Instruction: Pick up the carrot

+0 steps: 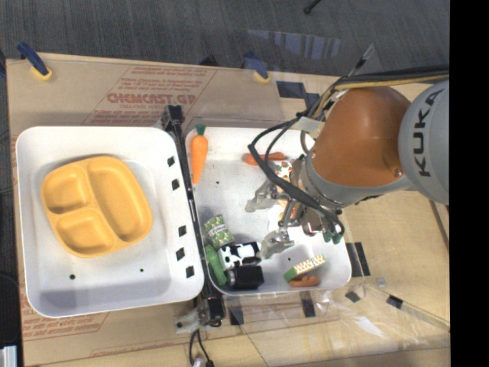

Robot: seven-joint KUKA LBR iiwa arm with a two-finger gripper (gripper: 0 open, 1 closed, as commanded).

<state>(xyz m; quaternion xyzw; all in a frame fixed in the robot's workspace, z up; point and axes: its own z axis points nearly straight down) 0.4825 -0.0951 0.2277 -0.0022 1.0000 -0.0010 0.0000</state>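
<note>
Carrot (pixel 198 154) upright along right bin's (pixel 229 140) left wall, green top at far end; hand (pixel 272 219) fingers apart, seemingly holding nothing.

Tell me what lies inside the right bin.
In the right bin: the carrot along its left wall, small packets and toys near the front, the gripper above them. The arm covers the bin's right part.

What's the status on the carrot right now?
Tool over right bin, fingers apart, nothing held. Carrot lies against that bin's left wall, untouched. No clutter between them.
</note>
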